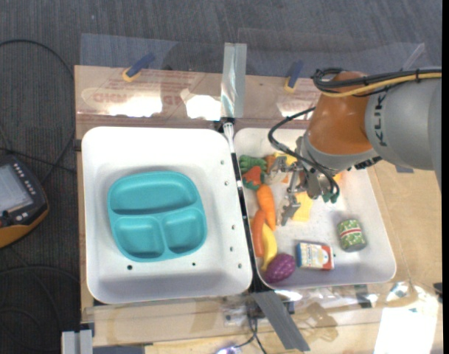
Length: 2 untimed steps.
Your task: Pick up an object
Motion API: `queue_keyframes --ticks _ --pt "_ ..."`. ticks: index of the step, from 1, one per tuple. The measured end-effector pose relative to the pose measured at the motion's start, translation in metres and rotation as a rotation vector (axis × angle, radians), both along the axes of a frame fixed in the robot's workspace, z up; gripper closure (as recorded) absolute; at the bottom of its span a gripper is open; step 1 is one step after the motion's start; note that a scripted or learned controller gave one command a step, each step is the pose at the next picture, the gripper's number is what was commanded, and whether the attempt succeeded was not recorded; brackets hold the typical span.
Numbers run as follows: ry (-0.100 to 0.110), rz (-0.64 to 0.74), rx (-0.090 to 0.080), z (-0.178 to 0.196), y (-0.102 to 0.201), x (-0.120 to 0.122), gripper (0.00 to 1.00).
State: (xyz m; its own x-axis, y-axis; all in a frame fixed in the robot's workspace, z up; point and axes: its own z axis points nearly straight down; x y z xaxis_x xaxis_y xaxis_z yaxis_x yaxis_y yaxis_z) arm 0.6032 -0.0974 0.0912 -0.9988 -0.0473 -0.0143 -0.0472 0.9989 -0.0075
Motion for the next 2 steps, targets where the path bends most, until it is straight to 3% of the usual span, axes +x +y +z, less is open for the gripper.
queue_keyframes --ticks 1,2 --pt "-0.029 -0.077 0.001 0.005 -0.01 -0.092 0.0" --pt "0.02 -0.144 0.009 0.002 -0.028 0.049 0.0"
